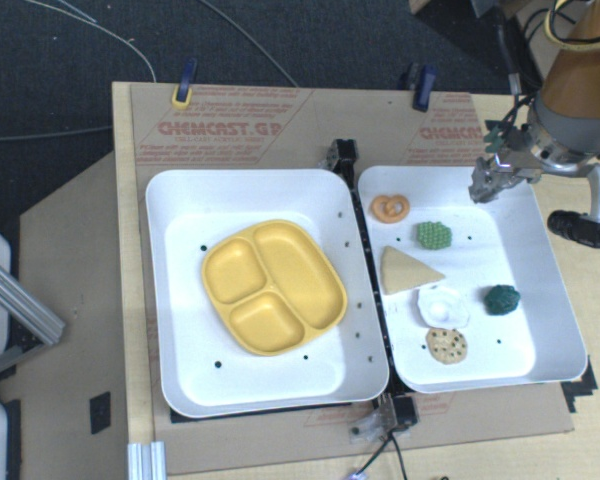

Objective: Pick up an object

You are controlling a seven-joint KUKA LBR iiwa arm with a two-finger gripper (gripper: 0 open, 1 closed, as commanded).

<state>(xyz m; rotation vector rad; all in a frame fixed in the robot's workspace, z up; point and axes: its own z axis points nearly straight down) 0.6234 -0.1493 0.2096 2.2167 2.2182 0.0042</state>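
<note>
My gripper (pixel 490 182) hangs over the far right corner of the right bin (pixel 550 298), with nothing seen between its fingers. In that bin lie an orange pretzel-like ring (pixel 389 208), a light green bumpy ball (pixel 433 235), a tan wedge (pixel 408 269), a white fried egg (pixel 441 309), a dark green clump (pixel 501 299) and a chocolate-chip cookie (pixel 446 345). The pretzel and the light green ball are the nearest to the gripper, lying to its left and nearer the camera.
The left bin (pixel 170 268) holds a yellow divided plate (pixel 272 286) with three compartments. A black clip (pixel 342 153) sits between the bins at the back. Blue clamps (pixel 185 81) (pixel 422 85) hold the cardboard base at its far edge.
</note>
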